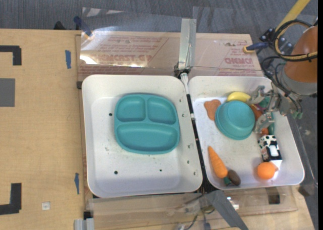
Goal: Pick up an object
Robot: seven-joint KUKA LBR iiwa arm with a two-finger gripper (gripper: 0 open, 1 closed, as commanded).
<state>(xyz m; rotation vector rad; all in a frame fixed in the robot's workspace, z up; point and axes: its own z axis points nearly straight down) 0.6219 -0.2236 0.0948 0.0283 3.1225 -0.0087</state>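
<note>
Camera view: we see the tool (266, 109) low at the right bin's (295, 173) far side, just beside the teal bowl (235, 119), where small objects crowd together; we cannot tell how its grip stands or whether it has anything. A yellow piece (238, 96) and a red piece (258, 111) lie by the bowl, tight against the wall. Easier targets, we judge, are the carrot (218, 162), the orange ball (266, 170) and the black-and-white toy (270, 146), with bare floor around them. The left bin (96, 123) carries a teal divided plate (147, 123).
</note>
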